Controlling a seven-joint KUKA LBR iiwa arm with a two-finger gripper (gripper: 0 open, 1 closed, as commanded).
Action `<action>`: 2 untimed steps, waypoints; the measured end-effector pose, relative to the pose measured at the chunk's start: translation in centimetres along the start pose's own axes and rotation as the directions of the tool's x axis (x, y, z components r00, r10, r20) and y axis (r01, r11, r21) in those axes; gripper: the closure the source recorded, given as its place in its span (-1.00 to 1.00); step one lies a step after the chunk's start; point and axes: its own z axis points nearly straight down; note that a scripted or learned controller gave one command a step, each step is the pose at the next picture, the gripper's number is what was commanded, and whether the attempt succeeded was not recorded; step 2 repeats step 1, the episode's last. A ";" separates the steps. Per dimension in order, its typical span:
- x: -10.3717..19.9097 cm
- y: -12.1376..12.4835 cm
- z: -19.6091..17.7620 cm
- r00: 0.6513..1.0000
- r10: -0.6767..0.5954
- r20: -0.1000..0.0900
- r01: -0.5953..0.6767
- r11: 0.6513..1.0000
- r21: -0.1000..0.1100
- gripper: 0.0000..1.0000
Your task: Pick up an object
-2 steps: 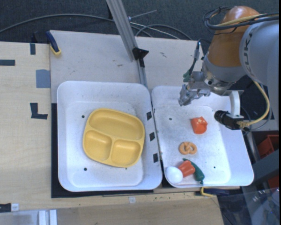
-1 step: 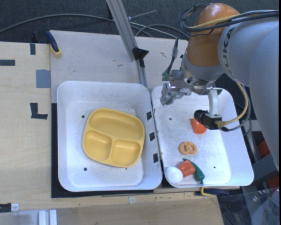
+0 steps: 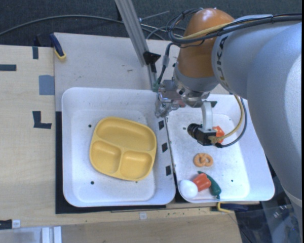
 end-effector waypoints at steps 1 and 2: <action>5.0 -0.3 0.6 1.000 0.000 0.001 0.000 1.000 -0.001 1.00; 5.0 -0.3 0.6 1.000 0.000 0.001 0.000 1.000 -0.001 1.00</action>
